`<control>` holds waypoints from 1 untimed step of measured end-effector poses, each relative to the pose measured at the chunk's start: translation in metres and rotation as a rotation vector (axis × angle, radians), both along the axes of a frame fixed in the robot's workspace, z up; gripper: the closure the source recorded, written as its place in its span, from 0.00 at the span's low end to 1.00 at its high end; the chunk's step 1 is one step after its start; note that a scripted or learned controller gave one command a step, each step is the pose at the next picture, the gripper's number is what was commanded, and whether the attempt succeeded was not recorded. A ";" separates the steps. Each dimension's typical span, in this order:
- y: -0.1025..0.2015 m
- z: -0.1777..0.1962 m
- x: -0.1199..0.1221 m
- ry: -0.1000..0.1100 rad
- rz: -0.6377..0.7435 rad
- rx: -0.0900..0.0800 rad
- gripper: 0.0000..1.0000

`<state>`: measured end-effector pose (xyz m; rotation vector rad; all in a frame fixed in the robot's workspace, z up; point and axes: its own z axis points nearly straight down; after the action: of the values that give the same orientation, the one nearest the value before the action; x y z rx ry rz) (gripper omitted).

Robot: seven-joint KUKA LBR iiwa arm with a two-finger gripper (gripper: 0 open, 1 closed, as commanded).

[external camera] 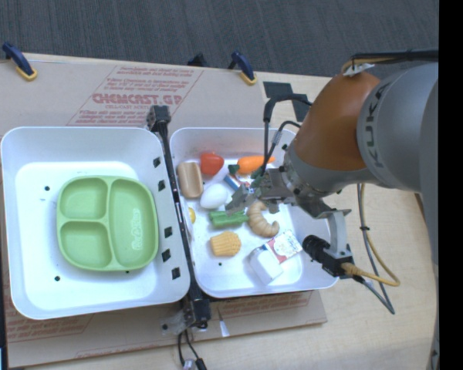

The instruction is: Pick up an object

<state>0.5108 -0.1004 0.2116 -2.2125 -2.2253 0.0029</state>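
Low over the right bin (316, 282), the claw (245, 197) hung among the toy food, its dark fingers pointing toward the bin's middle. Whether they were spread or closed could not be told, and nothing was seen between them.

Just under the claw lay a green piece (227, 219), long and flat, and beside that a curled tan croissant (262, 222). A white egg (213, 197) sat just left of the claw, with a tan bread roll (190, 179) above it near the bin's left wall. A red tomato (211, 163) rested at the far side, and an orange carrot (251, 163) lay near it, partly behind the arm (355, 129). A yellow corn piece (225, 244) sat toward the near side, well apart from the claw. Two small white cartons lay close together at the near right: one plain (264, 267), one with red print (286, 247).

The left bin (15, 284) held a green divided plate (108, 223), lying flat near its middle. Both bins stood on a cardboard sheet (123, 91) with red print, fixed at the far edge by blue and yellow clamps (19, 62).
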 end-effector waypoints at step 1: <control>0.000 -0.120 -0.033 -0.001 0.001 0.000 0.00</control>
<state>0.4775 -0.1001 0.0913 -2.2115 -2.2275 0.0023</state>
